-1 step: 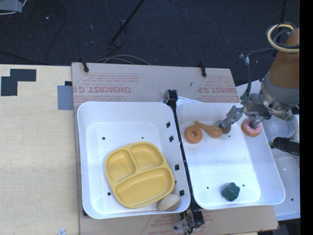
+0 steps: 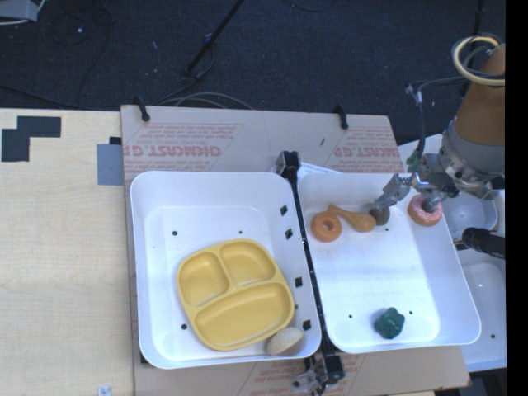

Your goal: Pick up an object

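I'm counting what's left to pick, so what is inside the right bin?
In the right bin lie an orange ring-ended piece, a dark green lump and a pink ring at its far edge. The gripper covers a patch of floor there.

The arm comes in from the right edge, its orange band sitting high above the grey wrist. The wrist leans down and to the left, gripper pointing toward the centre. One grey finger slants out to the lower left, its dark tip lowest; the other sits closer under the wrist. They stand spread apart, nothing between them.
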`<state>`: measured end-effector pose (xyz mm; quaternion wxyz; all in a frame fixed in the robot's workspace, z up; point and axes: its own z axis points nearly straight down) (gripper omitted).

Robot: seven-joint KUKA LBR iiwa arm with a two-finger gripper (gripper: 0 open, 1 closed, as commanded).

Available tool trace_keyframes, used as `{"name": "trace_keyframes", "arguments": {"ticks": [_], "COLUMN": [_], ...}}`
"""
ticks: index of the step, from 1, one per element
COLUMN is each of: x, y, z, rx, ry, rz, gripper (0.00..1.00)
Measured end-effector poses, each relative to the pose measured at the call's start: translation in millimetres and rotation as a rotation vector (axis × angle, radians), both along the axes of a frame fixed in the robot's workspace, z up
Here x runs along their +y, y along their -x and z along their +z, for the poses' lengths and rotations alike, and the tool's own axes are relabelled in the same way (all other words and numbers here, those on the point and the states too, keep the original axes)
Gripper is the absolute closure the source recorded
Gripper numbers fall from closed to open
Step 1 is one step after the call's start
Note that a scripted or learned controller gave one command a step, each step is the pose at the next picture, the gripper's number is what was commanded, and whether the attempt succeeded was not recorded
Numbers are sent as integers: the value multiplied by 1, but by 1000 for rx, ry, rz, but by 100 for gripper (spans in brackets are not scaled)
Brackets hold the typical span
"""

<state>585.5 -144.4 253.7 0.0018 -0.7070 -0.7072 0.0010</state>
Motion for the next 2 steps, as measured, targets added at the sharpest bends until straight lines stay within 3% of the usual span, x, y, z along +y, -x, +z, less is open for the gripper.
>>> {"name": "trace_keyframes", "arguments": {"ticks": [2], "x": [3], "y": [-3], "z": [-118], "rx": [4], "ry": [-1], "rz": [-1], "gripper": [0]}}
